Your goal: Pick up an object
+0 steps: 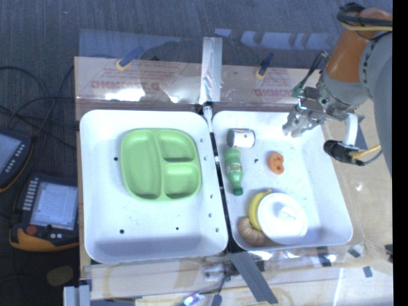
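Note:
The right bin (331, 190) holds a green bottle (233, 170) lying along its left wall, a small silver can (241, 138) above it, an orange pretzel-shaped toy (275, 162) in the middle, and a white bowl (282, 218) at the front. A yellow banana (254, 208) and a brown doughnut (250, 231) lie against the bowl. My gripper (299, 125) hangs over the bin's back right part, right of the can and above the orange toy. Its fingers stand apart with nothing between them.
A green divided plate (160, 164) lies in the left bin (102, 234). A clear upright panel (210, 69) stands behind the bins. A black and yellow tool (344, 152) hangs off the arm at the right bin's edge. A tablet (51, 204) sits at far left.

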Tool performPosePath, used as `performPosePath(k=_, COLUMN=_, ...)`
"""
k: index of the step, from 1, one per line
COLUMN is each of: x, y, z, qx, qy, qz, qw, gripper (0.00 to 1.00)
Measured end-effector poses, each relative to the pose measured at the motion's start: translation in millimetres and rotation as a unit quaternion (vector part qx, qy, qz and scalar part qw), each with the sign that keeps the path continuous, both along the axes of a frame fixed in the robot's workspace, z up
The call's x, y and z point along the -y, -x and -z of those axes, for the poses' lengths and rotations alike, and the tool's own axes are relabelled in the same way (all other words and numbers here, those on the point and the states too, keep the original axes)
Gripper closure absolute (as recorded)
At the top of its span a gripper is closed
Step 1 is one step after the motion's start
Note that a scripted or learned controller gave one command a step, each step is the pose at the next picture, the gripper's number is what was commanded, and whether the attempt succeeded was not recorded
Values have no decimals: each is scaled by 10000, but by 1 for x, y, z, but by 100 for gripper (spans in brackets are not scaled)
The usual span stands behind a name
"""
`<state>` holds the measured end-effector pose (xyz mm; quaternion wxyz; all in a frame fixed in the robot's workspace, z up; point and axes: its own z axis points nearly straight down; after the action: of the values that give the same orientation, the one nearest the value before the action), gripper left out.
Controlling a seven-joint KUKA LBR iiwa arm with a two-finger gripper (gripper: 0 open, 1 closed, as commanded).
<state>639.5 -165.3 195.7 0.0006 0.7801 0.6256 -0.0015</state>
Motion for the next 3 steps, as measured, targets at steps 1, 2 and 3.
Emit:
performPosePath(k=1, x=26, y=-9, z=13, qx=-8, qy=11, qz=3132, qw=9497, gripper=100)
performPosePath(k=2, x=-33, y=5, z=1, qx=-7, qy=8, qz=4682, qw=8836, gripper=100)
performPosePath(k=3, x=-39, y=11, z=-98, qx=12, qy=8, qz=5411, qw=8410, gripper=100)
